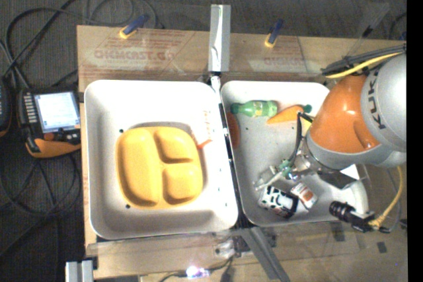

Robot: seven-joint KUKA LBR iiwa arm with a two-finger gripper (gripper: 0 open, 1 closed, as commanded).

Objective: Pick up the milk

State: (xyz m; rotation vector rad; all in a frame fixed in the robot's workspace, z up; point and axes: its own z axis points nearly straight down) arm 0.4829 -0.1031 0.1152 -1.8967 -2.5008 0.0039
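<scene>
Milk (pixel 277 200): small black-and-white carton, lying tipped in the front part of the right bin (pixel 251 142), touching a small red-and-white item (pixel 304 194). Hand (pixel 285 168): just above the carton and behind it, low in the bin; grip state cannot be told. Green bottle (pixel 254 107) and carrot (pixel 288 113): along the back wall. Left bin (pixel 99 142): holds a yellow divided tray (pixel 160 165).

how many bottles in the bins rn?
1: a green bottle lying on its side at the far edge of the right bin, beside the carrot. The arm covers part of that bin, so more could be hidden.
</scene>
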